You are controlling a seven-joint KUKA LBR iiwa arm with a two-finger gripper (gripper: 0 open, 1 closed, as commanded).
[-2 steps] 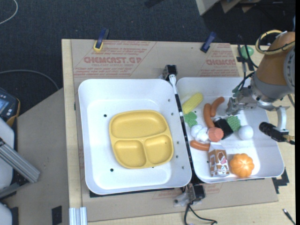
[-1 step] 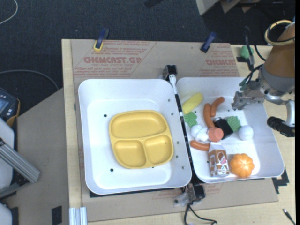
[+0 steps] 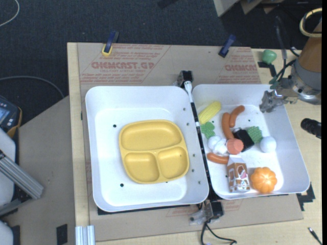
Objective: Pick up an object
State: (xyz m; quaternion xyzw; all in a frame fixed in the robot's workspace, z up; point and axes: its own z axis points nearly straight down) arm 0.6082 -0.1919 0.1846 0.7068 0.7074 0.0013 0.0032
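Over the far right corner of the right bin (image 3: 299,152) hangs the gripper (image 3: 267,102); I cannot tell its opening, nothing visibly held. Nearest lie a sausage (image 3: 232,117) and a corn cob (image 3: 209,111).

Overhead slanted view of the desk (image 3: 153,60) carrying two shallow white bins. The left bin (image 3: 102,101) holds a yellow three-compartment tray (image 3: 152,151). The right bin (image 3: 294,147) holds a yellow corn cob (image 3: 209,111), an orange sausage (image 3: 231,118), a second sausage (image 3: 218,158) near the divide, a green leafy piece (image 3: 207,129), a black block (image 3: 244,138), a white ball (image 3: 267,144), a small brown carton (image 3: 237,176) and an orange pumpkin (image 3: 263,179) just beside it. The pincer (image 3: 269,101) hangs over the right bin's far right part.
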